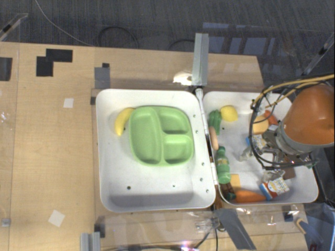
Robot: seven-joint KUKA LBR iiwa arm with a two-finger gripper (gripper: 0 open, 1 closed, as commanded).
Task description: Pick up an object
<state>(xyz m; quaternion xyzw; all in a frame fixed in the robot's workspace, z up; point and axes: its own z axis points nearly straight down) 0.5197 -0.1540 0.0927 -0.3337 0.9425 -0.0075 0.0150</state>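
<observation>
My gripper (271,160) hangs low over the right side of the right bin (238,140), under the arm's orange band (312,116) and its cables, which hide most of it. Several objects lie in this bin: a yellow lemon (229,113) at the back, a green vegetable (214,120), a pink sausage (213,138) along the left wall, a green bottle (223,164), a small yellow block (235,180) and an orange carrot (249,196) at the front. A white, red and blue carton (276,187) lies just in front of the gripper. An orange item (260,123) peeks out beside the arm.
The left bin (112,182) holds a green divided plate (159,135) with a yellow banana (122,120) at its left edge. A metal post (199,61) stands behind the ridge between the bins. Wooden bench surface stretches to the left.
</observation>
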